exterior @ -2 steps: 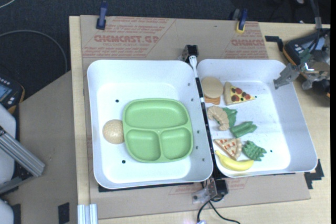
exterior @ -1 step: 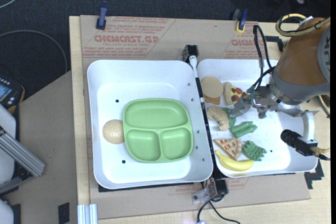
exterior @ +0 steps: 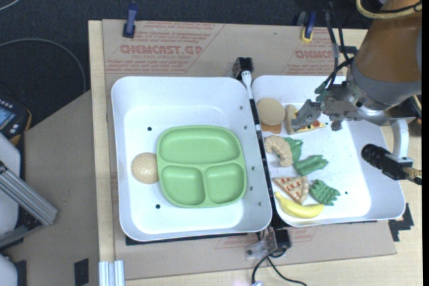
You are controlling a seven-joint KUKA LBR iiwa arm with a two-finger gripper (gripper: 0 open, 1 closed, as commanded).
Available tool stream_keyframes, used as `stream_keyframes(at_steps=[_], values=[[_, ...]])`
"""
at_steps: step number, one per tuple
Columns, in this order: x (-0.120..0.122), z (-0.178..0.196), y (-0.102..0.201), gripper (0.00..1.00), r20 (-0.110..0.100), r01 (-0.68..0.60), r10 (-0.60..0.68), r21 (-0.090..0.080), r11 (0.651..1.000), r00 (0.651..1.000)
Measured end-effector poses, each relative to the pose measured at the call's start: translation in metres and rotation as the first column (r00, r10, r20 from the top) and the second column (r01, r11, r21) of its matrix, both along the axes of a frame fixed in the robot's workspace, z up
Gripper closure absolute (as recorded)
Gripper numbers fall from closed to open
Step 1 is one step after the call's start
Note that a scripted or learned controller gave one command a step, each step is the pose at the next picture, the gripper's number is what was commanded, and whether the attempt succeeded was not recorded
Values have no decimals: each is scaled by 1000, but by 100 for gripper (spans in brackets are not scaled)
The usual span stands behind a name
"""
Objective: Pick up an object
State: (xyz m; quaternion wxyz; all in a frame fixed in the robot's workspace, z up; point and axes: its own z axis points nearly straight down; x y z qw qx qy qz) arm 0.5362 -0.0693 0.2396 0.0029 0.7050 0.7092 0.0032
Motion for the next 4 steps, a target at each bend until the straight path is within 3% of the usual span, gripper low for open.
stream_keyframes(at_steps=[1,2,3,4], values=[[-31,-146,-32,0,-22,10,-10,1,1000,1000],[-27,-128,-30,100,-6,8,-8,-1,1000,1000],[33,-49,1,100,5,0,0,-2,1000,1000],[-5,-55,52,100,-14,2,-2,2,1000,1000]])
